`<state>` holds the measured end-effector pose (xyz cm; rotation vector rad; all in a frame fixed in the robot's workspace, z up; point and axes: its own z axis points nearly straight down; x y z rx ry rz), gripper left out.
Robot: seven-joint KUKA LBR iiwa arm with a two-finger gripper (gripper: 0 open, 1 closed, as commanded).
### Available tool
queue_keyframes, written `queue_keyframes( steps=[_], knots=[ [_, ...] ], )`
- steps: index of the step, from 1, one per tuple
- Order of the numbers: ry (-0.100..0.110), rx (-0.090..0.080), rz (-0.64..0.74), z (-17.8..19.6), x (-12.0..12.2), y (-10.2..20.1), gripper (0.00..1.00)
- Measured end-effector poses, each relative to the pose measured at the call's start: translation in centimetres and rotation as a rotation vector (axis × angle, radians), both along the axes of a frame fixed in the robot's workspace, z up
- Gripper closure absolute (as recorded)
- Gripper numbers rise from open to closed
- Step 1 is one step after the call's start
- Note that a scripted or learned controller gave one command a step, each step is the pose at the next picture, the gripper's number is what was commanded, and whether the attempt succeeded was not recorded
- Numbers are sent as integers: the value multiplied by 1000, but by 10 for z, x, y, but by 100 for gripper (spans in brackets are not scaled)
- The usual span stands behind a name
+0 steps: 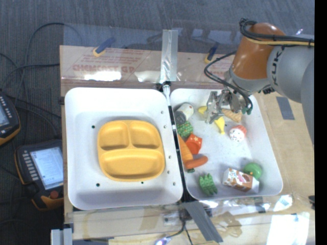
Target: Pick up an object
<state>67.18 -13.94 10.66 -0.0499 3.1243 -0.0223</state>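
**Mia:** What was in the left bin (76,137)?

**Sam:** A yellow tray (131,149) lay flat in the middle of it. The tray had three sections.

**Mia:** And the right bin (271,152)?

**Sam:** That one had lots of little toys. By its left wall, near the far corner, was a white and grey toy (183,111). Just below it was a green bumpy toy (184,129). Next to that was a red block (194,144). A carrot (196,162) lay below the block, close to the left wall.

**Mia:** What was at the near edge?

**Sam:** A green leafy toy (207,184) sat there. To its right lay a small box (238,179) with a picture on it. A green ball (253,170) touched the box, near the right near corner.

**Mia:** Where was the arm (265,60)?

**Sam:** It came in over the far right corner of the right bin. The gripper (223,106) hung down over the far part of that bin.

**Mia:** Were the jaws open or closed?

**Sam:** I could not tell. It was too small and dark there. I could not see any toy held in them.

**Mia:** What was closest to it?

**Sam:** A yellow banana toy (219,124) lay right under the gripper. A tan cone (234,117) was just beside it. A white and red toy (237,133) sat a little nearer to us, close to the cone.
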Motion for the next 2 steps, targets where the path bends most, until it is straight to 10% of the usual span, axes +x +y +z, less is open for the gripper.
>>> queue_keyframes(
  steps=[1,2],
  knots=[
    [10,15,-55,168,-5,6,100],
    [12,16,-55,167,-5,6,0]
  ],
)
